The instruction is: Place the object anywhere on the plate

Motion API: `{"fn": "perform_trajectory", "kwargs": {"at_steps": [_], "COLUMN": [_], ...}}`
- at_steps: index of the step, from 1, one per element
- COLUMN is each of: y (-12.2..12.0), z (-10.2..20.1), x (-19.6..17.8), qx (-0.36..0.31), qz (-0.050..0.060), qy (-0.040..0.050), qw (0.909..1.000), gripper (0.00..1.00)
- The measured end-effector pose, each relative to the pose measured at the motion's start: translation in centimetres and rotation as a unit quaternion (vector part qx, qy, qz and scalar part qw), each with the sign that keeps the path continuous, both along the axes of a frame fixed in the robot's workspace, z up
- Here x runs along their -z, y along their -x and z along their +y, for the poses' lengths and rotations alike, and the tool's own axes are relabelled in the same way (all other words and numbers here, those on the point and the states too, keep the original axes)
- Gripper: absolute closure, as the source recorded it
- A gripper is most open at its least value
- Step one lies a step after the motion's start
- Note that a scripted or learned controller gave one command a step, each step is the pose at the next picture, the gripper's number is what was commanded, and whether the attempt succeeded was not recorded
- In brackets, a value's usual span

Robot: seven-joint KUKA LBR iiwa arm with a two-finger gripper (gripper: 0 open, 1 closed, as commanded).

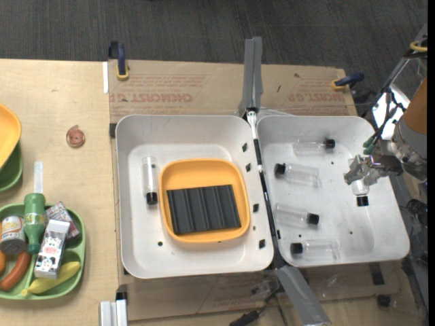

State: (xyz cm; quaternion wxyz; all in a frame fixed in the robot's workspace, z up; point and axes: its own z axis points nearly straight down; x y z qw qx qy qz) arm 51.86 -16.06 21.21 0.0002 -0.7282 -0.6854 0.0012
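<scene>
Pale wooden bench top [54, 100] runs across the lower part of the camera view, with a sheet of brown printed cardboard [204, 87] lying under two shallow white bins.

The left white bin [129, 250] holds a rounded-square orange plastic plate [204, 168], and a black ribbed rectangular slab [204, 208] lies flat in the plate's well. Just beside the plate's left rim, apart from it, a clear plastic vial with a black cap [149, 178] lies lengthwise, cap toward the near side.

The right white bin [380, 243] holds four more clear black-capped vials lying on their sides: one near the far wall [314, 145], one below it toward the divider [297, 173], one further down [297, 216], and one by the near wall [315, 250].

The two-finger gripper [360, 182] hangs over the right side of the right bin, well apart from the plate. A short clear tube with a black end [361, 197] shows right under it; whether the gripper is clamped on this tube, apart or together, cannot be told.

On the bench to the left sit a green compartment tray of toy food [71, 280] and a small pink disc [76, 136].
</scene>
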Motion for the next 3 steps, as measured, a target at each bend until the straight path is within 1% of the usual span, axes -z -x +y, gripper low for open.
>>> {"fn": "perform_trajectory", "kwargs": {"at_steps": [1, 2, 3], "y": [-1.7, -2.1, -2.1], "z": [-5.1, -6.2, -6.2], "x": [-6.0, -12.1, -12.1], "qx": [-0.085, -0.203, -0.203], "qz": [0.000, -0.001, -0.001], "qy": [0.0002, 0.0004, 0.0003], "qw": [0.9964, 0.9792, 0.9792], "gripper": [1.00, 1.00, 0.00]}}
